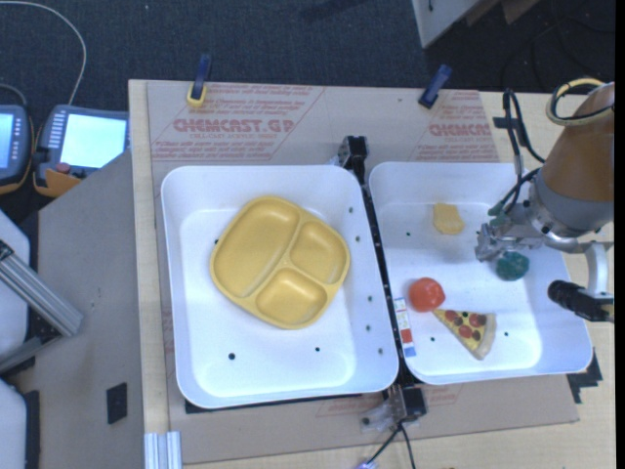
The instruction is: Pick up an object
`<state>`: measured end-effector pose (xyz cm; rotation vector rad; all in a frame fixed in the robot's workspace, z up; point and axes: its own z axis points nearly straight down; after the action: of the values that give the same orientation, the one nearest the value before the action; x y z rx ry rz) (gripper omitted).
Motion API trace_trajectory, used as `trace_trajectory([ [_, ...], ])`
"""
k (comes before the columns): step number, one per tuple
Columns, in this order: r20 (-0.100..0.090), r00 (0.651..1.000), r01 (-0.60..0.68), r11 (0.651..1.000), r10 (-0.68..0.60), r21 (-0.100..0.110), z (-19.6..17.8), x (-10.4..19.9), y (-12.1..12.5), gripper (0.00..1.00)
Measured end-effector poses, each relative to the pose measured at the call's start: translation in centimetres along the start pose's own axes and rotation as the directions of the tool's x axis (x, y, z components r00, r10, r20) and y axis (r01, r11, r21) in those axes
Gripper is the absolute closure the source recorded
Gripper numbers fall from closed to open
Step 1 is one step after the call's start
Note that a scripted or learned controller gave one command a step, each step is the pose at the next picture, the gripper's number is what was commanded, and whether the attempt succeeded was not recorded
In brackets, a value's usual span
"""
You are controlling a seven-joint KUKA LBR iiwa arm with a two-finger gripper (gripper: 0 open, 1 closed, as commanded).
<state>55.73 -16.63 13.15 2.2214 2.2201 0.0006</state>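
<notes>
The right bin [547, 352] holds several small items: a pale yellow chunk [448, 219] at the back, a red tomato-like ball [426, 294], a pizza slice toy [469, 328] near the front, and a teal round object [512, 266]. My gripper [496, 243] is low over the right bin's middle right. The teal object lies right at its tip, partly covered by it. I cannot see whether the teal object is held. The arm with its orange band [583, 159] comes in from the right.
The left bin [293, 364] carries a yellow three-compartment plate [281, 260]. A black divider clamp [353, 150] sits between the bins at the back. Blue clips [435, 86] pin the cardboard. A black part [578, 301] sticks in over the right bin's right rim.
</notes>
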Motion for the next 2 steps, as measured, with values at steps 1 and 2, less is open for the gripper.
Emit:
trace_trajectory([
  [1, 0.002, 1.0, 0.002, 1.0, -0.002, -0.005, -6.2, 0.5, 0.5, 1.0],
  [2, 0.002, 1.0, 0.002, 1.0, -0.002, -0.005, -9.8, 0.5, 0.6, 1.0],
])
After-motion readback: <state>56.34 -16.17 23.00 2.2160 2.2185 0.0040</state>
